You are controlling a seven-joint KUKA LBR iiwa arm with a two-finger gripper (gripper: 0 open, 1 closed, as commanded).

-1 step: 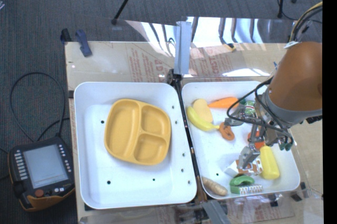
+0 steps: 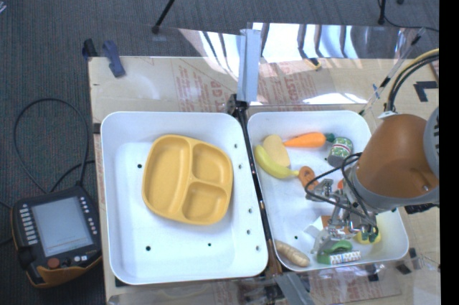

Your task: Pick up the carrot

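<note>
Up near the top edge of the right bin (image 2: 362, 125): carrot (image 2: 307, 141), lying level, green end pointing right toward a small green-and-white can (image 2: 341, 148), with a banana (image 2: 271, 163) and a pale round piece (image 2: 275, 148) just left of it. Lower right of the frame: arm (image 2: 396, 161) bent over that bin, gripper (image 2: 343, 223) down among small items near the bottom edge, well apart from the carrot, fingers' state impossible to tell. Left bin (image 2: 122, 210): a yellow divided plate (image 2: 188, 179).
</note>
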